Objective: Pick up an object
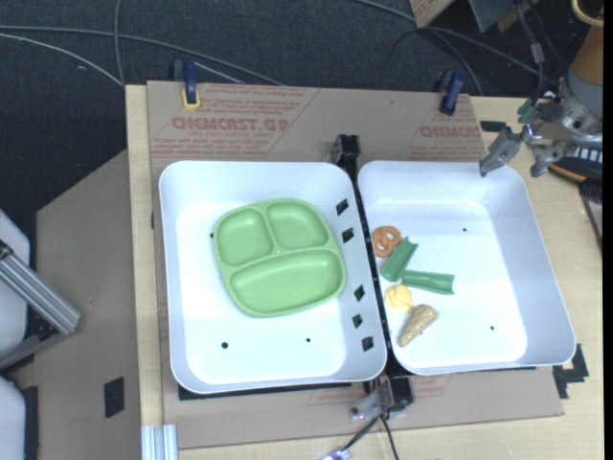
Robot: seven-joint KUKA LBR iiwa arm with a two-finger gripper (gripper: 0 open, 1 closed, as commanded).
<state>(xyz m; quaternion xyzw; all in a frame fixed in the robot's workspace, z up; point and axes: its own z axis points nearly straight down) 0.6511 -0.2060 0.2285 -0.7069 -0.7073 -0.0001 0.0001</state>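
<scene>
A: What is there to pick?

B: A small heap of toy food in the right bin (pixel 498 247), pressed up near the divider (pixel 356 247) between the two bins. Taking the divider as the mark: the pretzel (pixel 386 241) lies just beside it, the green bean pod (pixel 398 259) touches the pretzel on the side away from the divider, a second green piece (pixel 428 280) lies a little further out, and nearer the camera sit a pale yellow lump (pixel 399 297) and a tan cone-shaped piece (pixel 418 325), the two touching.

A: How would they handle?

B: My guess is light, stiff moulded plastic, smooth enough to skid. The second green piece looks the easiest: long, narrow, with free room on both long sides, so I would close across its width at the middle. The pretzel is hemmed in by the divider and the pod.

A: And the gripper?

B: The gripper (pixel 517 151) hangs over the far right corner of the right bin, well apart from the food and far from the divider. Its two fingers are spread apart, with nothing between them.

A: Anything else?

B: On the other side of the divider, the left bin (pixel 192 333) bears a green three-compartment plate (pixel 280 257). Two blue clamps (pixel 191 80) pin the board at the far edge.
</scene>
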